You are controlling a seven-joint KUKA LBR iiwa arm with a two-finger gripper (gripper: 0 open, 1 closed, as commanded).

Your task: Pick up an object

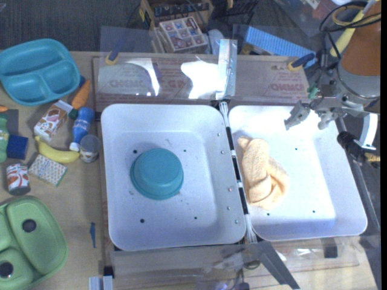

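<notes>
Two white bins (115, 125) on cluttered wood bench (78, 234).

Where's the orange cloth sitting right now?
The orange cloth lies in the right bin, against its left wall beside the divider, with the gripper up and to its right near the far rim.
</notes>
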